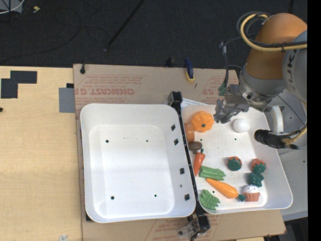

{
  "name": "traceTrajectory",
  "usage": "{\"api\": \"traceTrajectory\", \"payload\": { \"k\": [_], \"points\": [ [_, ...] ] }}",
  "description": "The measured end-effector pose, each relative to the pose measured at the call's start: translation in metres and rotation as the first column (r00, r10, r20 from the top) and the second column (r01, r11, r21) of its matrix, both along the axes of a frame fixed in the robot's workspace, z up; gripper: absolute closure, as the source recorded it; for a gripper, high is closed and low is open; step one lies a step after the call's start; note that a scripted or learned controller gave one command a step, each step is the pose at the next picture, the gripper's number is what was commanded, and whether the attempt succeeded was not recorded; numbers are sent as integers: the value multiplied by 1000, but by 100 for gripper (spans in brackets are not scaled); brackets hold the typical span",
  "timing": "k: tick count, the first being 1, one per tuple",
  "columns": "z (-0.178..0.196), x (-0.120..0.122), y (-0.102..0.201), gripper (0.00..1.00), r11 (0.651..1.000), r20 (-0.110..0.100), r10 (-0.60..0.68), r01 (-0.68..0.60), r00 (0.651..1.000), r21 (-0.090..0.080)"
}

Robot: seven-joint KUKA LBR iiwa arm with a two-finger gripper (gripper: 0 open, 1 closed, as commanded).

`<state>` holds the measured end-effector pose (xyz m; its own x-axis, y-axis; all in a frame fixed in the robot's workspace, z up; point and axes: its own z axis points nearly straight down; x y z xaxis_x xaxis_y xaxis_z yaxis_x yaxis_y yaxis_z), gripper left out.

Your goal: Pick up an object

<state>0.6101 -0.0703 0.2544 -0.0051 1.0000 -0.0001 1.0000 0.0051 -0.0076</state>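
My gripper (pixel 224 115) hangs over the back of the right bin (pixel 281 179), between an orange pumpkin (pixel 202 121) on its left and a white egg (pixel 241 125) on its right. Nothing shows between its fingers. Lower in the same bin lie a small brown piece (pixel 194 146), a red-orange chili (pixel 198 162), a green pea pod (pixel 212 173), an orange carrot (pixel 222 187), a green leafy piece (pixel 209 200), a cupcake (pixel 252 193), a dark green broccoli (pixel 256 178), a red tomato (pixel 259 165) and a red-and-green round fruit (pixel 234 162).
The left bin (pixel 93 134) lies beside the right one, joined by a black divider with clips (pixel 181 139). Both rest on a cardboard sheet (pixel 125 84) on the wooden bench. A blue clamp (pixel 189 69) stands at the cardboard's back edge.
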Motion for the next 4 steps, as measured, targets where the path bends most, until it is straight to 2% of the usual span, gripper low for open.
{"api": "traceTrajectory", "payload": {
  "k": [1,2,4],
  "points": [
    [214,35,61,100,1000,24,1,-1,1000,0],
    [238,34,52,100,1000,8,-2,2,1000,-1],
    [284,34,20,100,1000,6,-6,6,1000,0]
  ]
}}
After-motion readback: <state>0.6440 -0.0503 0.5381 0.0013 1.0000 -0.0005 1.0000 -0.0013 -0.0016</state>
